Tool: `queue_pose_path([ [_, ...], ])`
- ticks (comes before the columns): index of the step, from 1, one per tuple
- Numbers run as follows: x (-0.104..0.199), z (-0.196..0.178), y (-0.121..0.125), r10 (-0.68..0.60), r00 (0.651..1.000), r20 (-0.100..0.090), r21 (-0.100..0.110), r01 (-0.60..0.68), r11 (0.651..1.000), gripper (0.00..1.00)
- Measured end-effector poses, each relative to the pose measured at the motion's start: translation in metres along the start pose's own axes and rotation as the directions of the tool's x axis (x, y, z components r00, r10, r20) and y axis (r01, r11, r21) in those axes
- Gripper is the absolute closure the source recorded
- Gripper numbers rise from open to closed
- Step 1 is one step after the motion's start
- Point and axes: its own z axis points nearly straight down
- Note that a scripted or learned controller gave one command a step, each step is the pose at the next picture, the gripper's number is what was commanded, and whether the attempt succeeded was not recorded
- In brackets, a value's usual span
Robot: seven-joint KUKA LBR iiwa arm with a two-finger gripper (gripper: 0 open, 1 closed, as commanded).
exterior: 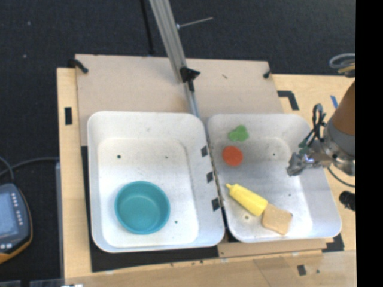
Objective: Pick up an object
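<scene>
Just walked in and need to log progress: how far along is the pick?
Nothing looks picked yet. The claw sits low over the right bin near its right side, with nothing visible in it. The yellow bottle, orange ball, green piece and tan block all lie in that bin.

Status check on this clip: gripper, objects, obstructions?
Gripper low over right bin, nothing seen held. Orange ball, green piece, yellow bottle, tan block lying loose. Path unobstructed.

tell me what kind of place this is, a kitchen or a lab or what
Most likely a robotics lab test bench, not a kitchen. Two shallow white plastic bins sit side by side on a plywood board, holding toy-like items such as a yellow plastic mustard bottle, and a grey robot arm's claw reaches in.
</scene>
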Motion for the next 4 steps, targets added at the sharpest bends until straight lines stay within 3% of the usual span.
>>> queue_pose_path([
  [1, -0.002, -0.034, 0.002, -0.001, 1.000, -0.001, 0.005, 0.001, 1.000, 1.00],
  [4, 0.153, -0.038, 0.038, -0.005, 1.000, -0.005, 0.006, 0.005, 1.000, 1.00],
])
